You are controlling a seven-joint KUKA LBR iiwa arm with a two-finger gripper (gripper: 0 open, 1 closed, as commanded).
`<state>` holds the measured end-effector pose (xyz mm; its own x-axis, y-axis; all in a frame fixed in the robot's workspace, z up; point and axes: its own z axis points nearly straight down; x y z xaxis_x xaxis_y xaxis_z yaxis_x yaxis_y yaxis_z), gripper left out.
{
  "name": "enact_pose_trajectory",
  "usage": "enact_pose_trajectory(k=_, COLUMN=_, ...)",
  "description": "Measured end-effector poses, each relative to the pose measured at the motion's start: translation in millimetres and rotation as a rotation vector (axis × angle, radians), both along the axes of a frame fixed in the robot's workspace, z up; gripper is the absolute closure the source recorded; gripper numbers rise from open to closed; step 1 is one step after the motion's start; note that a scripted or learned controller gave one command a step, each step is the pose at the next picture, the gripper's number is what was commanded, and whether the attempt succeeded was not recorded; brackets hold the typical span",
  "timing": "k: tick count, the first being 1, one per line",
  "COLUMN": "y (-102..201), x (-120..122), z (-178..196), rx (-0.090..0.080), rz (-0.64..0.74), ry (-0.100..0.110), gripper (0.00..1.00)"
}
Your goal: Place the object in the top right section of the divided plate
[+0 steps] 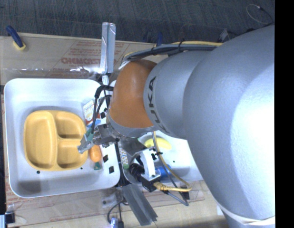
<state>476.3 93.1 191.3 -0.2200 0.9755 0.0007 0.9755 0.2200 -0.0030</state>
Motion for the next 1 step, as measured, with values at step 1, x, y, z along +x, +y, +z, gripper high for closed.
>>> enact_pose_trajectory(k=1, y=-87.7, x=0.2, z=-0.6, rx=0.0, rz=0.006, ry=0.001, gripper=0.0)
